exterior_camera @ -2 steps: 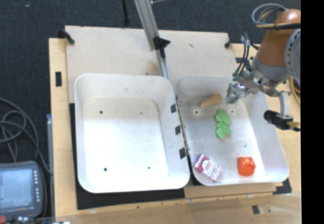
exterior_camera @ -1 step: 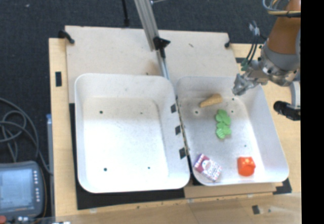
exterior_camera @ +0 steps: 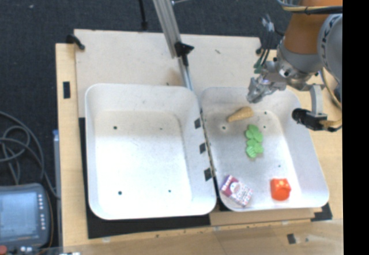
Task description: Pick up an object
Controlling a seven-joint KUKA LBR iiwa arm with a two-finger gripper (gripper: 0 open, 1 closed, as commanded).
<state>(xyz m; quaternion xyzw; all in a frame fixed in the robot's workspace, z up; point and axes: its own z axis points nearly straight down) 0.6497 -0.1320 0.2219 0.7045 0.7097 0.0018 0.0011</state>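
The right bin (exterior_camera: pixel 300 138) holds a tan cone-shaped piece (exterior_camera: pixel 240 113) near its back edge, a green lumpy object (exterior_camera: pixel 253 141) in the middle, a red and white packet (exterior_camera: pixel 237 191) at the front left, and an orange-red block (exterior_camera: pixel 280 189) at the front right. My gripper (exterior_camera: pixel 255 96) hangs over the back of the right bin, just right of and above the tan cone. Nothing shows between its tips.
The left bin (exterior_camera: pixel 98 132) sits beside the right one, with a dividing edge between them. A slanted metal rail (exterior_camera: pixel 164 11) rises from the back of the bench. A screen (exterior_camera: pixel 23 216) stands off the bench at lower left.
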